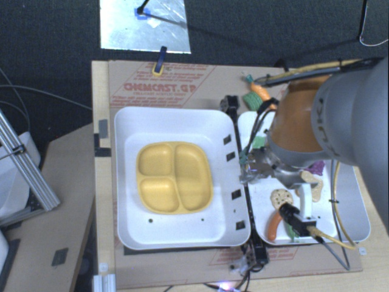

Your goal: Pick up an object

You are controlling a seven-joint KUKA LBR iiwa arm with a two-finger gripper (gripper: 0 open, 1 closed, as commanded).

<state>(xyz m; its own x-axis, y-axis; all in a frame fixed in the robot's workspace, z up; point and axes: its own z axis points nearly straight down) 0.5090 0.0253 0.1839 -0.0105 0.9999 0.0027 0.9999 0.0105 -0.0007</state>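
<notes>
Camera view from above: the arm (pixel 346 114) leans in from the right and covers most of the right bin (pixel 357 215). Its gripper (pixel 255 170) sits low by that bin's left wall, about halfway along. The wrist hides it so well that I cannot tell whether it is clenched, released or grasping anything.

A sausage (pixel 274 226) lies in the near left corner of the right bin. It is smooth and orange-red with a rounded end. Its long axis runs almost straight from near to far, tipped a little rightward at the far end. The near end points at the bin's front wall and the far end slips under the robot's hardware.

Just beyond it a round tan cracker (pixel 281 196) with dark dots lies flat on the floor. Farther right, a purple piece (pixel 316 166) and a cream piece (pixel 310 177) peek out from under the wrist, close together. A green piece (pixel 259 143) shows by the left wall.

A carrot (pixel 261 92) lies at the far end, its leafy top toward the far left; whether it is inside the bin or on the rim I cannot tell.

In the left bin (pixel 176 117) a yellow divided plate (pixel 175 178) rests near the middle.
</notes>
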